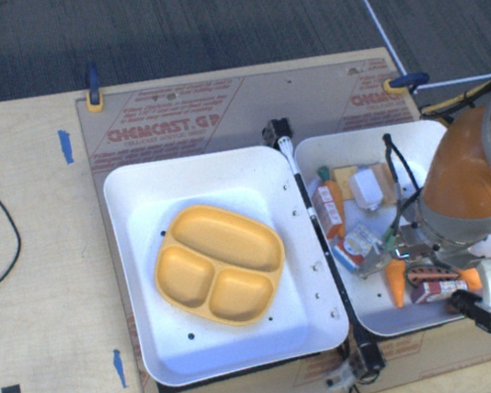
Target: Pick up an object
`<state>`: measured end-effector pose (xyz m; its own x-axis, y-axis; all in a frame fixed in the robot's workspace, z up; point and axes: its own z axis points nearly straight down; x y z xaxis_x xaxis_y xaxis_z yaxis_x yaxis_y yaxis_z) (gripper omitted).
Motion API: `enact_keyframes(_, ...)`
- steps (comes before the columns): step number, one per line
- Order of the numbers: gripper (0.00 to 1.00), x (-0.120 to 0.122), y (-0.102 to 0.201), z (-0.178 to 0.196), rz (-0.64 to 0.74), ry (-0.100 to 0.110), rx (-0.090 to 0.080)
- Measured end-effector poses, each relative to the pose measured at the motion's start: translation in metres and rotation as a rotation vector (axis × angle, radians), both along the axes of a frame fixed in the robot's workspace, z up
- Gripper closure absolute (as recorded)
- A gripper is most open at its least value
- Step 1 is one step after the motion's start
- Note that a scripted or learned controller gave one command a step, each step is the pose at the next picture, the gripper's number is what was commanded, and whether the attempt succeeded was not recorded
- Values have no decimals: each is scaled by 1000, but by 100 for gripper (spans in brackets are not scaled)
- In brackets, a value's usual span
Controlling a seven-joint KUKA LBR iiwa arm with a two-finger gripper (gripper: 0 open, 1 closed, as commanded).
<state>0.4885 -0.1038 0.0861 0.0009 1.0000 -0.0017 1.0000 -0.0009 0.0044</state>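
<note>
**Arm low over the cluttered right bin**

On my feed the left bin [134,256] holds a yellow three-compartment tray [219,263], lying flat near its middle. The right bin [378,322] carries the clutter: an orange-red packet [329,208] along its left wall, a white block [366,188] toward the back, a crumpled clear wrapper [361,241], an orange carrot-shaped piece [397,282] in front. The gripper [409,245] sits just above that pile; I cannot tell its state.
</note>
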Motion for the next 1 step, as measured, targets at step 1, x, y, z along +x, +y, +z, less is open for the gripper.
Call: enact_keyframes(1,100,1,0,11,-1,-4,-1)
